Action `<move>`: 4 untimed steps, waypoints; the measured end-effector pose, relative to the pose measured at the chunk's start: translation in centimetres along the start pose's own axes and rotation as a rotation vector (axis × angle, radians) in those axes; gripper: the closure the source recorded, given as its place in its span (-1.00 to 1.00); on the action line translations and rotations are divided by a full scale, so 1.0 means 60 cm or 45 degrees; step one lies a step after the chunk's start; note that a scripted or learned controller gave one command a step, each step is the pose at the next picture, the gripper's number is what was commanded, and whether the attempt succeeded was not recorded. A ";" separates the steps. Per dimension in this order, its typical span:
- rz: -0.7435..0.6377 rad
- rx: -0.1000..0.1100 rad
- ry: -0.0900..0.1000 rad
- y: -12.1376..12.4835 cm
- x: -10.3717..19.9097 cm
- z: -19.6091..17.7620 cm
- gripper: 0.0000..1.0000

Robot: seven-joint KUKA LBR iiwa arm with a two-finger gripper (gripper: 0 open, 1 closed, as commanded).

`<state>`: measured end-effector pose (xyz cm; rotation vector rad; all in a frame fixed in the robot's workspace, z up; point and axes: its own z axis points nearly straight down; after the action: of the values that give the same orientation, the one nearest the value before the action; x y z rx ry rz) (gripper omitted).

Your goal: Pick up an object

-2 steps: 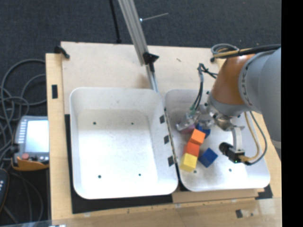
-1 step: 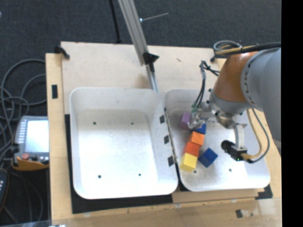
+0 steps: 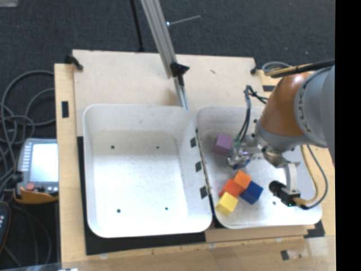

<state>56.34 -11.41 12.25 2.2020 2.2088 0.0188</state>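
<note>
Bench (image 3: 130, 78): pale, speckled board, light wood edging, standing on dark grey carpet (image 3: 67, 16). Two shallow white bins side by side on it. Left bin (image 3: 141, 168) showed a bare floor with a few small dark dots. Right bin (image 3: 223, 120) held all the objects.

Objects, right bin: purple block (image 3: 223, 144) near the bin's middle, toward the divider. Below it a tight cluster: orange block (image 3: 238, 183), blue block (image 3: 252, 192) just to its right, yellow block (image 3: 227, 203) at lower left, nearest the front rim. The three appeared to be touching.

Arm entered from the right, orange band over the right bin. Gripper (image 3: 240, 158) sat low in the right bin, between the purple block and the cluster, just beside the purple block. Could not tell how its tips stood; too small and cluttered with cabling. No block visibly in it.

Surroundings: slanted aluminium rail (image 3: 159, 30) rose from the bench's back edge, dark clamp at its foot. Left of the bench, loose cables (image 3: 22, 103) on the carpet and a handheld pendant (image 3: 38, 168) with a pale screen and orange trim. Black mat edge showed under the left bin's front.
</note>
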 end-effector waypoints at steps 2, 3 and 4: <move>-0.001 -0.012 -0.002 0.122 -0.011 0.013 -1.00; -0.004 -0.012 -0.002 0.136 -0.009 0.013 -1.00; -0.012 -0.015 -0.003 0.138 -0.011 -0.006 1.00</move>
<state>64.62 -12.02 12.83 2.1843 2.2125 0.0286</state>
